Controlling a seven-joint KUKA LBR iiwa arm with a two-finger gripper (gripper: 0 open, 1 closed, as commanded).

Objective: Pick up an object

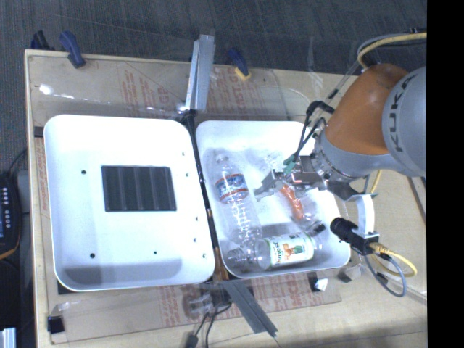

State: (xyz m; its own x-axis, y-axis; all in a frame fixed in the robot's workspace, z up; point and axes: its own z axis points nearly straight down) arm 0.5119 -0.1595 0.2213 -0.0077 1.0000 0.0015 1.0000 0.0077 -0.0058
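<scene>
Grey arm (377,122) reaches over the right bin (217,140); its gripper (279,180), fingers' spread unclear, hovers beside three clear bottles (235,194). Both bins sit on a cardboard-covered bench (109,71) above dark carpet (217,6).

Left bin (65,151) bears a dark ribbed panel (138,188); blue clamps (72,49) behind.

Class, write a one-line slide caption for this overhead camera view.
Robot arm's hand reaches into the right bin among clear plastic bottles; the left bin holds a dark panel.
</scene>
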